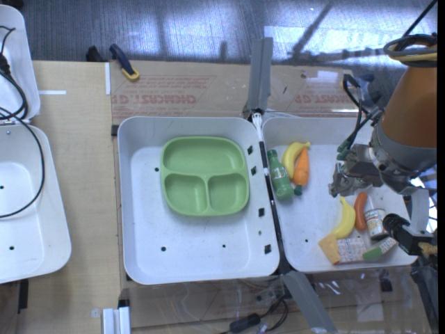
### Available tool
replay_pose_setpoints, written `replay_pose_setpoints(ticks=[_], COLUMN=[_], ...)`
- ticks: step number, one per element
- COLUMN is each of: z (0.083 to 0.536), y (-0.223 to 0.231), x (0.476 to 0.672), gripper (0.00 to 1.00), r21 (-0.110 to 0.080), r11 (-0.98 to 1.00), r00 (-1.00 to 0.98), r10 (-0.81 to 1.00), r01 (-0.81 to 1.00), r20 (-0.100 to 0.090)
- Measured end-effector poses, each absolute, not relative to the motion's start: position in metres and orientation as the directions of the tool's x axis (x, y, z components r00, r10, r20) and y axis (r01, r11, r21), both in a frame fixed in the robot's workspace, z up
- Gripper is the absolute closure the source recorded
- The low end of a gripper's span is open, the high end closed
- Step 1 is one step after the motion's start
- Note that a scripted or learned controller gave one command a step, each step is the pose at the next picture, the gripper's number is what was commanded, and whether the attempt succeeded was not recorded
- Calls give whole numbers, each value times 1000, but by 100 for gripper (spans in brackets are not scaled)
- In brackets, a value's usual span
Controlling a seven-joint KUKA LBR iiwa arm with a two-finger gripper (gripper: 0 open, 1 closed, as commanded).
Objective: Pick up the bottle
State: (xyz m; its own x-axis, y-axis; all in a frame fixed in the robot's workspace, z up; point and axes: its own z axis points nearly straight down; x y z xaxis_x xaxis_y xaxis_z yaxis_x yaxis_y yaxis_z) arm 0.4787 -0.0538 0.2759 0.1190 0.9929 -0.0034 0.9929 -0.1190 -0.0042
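Two bins below: the green bottle (279, 175) lies in the right bin (306, 249) against its left wall (banana and carrot beside it), well apart from the gripper (345, 179).

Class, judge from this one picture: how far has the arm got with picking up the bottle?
Done: nothing visible; the green bottle lies in the right bin against its left wall, beside a banana and carrot. In hand: the gripper hovers further right, apart from it. Left: reach, grasp, lift.
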Motion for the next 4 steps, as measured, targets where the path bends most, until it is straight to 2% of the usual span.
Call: replay_pose_setpoints(ticks=[1, 2, 3, 4], z=[307, 226, 191, 291], y=[-91, -105, -31, -129], x=[478, 521, 523, 508], gripper=[100, 100, 100, 100], r21=[-1, -5, -4, -1], r11=[146, 199, 137, 423], r00=[-146, -199, -137, -423], r10=[989, 980, 991, 906], r01=[989, 980, 991, 906], r20=[-2, 1, 0, -2])
